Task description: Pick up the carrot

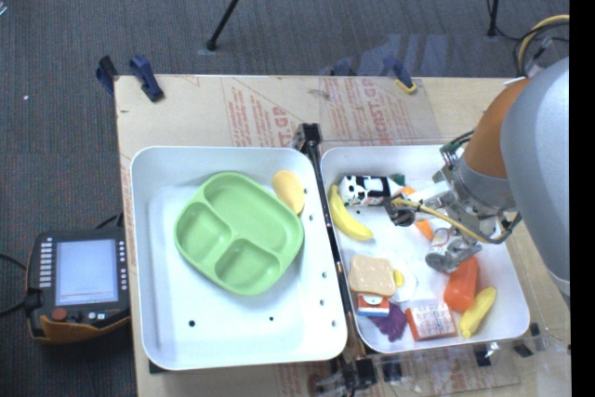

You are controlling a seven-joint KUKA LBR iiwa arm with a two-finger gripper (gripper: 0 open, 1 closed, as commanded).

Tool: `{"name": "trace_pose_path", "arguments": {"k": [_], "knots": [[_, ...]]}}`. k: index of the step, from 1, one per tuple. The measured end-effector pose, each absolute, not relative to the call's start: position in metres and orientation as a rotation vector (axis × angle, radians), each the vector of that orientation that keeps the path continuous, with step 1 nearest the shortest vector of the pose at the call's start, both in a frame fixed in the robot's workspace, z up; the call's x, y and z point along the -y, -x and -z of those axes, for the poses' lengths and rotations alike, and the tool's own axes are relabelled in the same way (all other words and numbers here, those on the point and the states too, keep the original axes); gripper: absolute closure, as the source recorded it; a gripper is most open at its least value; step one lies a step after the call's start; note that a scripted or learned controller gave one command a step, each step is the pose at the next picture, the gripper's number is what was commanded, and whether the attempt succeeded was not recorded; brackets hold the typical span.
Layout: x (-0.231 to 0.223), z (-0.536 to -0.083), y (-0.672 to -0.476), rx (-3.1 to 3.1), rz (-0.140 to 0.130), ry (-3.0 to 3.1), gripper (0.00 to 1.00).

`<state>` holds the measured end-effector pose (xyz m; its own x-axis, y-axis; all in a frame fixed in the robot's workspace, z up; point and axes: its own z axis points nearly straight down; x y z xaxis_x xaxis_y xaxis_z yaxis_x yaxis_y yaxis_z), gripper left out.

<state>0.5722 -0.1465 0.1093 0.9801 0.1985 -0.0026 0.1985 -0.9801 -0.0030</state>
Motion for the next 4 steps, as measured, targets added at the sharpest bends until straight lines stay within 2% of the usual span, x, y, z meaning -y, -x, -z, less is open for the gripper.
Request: {"name": "trace_pose_path", "arguments": {"k": [1,2,3,4], "knots": [[0.119,-0.085,-0.561,0.316,-0.013,3.119,0.00],[0.120,-0.095,-0.561,0.310,-0.016,3.116,1.00],[0.098,-0.086,-0.497,0.464,-0.012,3.101,1.00],[0.047,-0.188,-0.484,0.388,0.000,3.113,1.00]]}}
